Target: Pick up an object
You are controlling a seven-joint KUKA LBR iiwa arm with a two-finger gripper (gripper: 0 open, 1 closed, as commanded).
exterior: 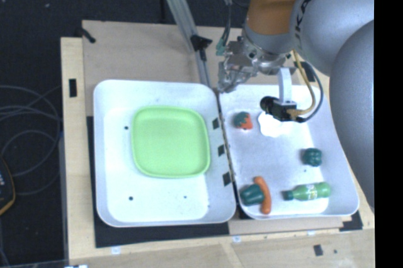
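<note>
Orange-and-green toy [244, 121] sitting loose near the top left of the right bin [340, 153], closest pick. Gripper [234, 75] just above the rim, nothing in it; fingers too blurry, can't tell open or closed. Looks like approach stage. Next: drop down, centre over toy, avoid divider [223, 141]. Bottle [306, 192], carrot [263, 194] farther off.

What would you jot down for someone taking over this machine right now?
Gripper: up at the far edge of the right bin, near the divider; nothing seen in it.
Right bin holds: small orange-and-green toy, white piece, dark green block, green bottle, orange carrot-like toy with a green piece.
Left bin: green plate.
Done: nothing picked.
Left: choose an object, grasp, lift.
</note>
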